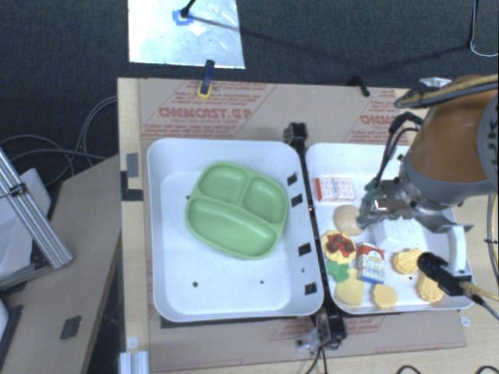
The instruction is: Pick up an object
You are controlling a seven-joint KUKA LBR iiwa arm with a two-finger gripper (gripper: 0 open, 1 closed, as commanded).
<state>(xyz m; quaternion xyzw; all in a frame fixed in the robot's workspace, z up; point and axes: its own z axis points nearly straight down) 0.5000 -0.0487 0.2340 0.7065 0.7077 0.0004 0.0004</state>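
Note:
My gripper point(369, 210) hangs over the middle of the right bin point(327, 156), just right of a beige round piece point(346, 220) and close above it. Below that lie a red and yellow toy food point(339, 245), a green piece point(337, 270) and a small red, white and blue box point(371, 262). A red and white packet point(334, 188) lies toward the bin's back left. Several yellow pieces sit along the front, among them one point(351, 292) at the front left and a ridged one point(405, 261) further right. The arm hides part of the bin's right side.
The left bin point(168, 209) holds a green divided plate point(238, 209). A black divider with clips point(306, 209) runs between the bins. The grey and orange arm point(456, 150) covers the right bin's far right corner.

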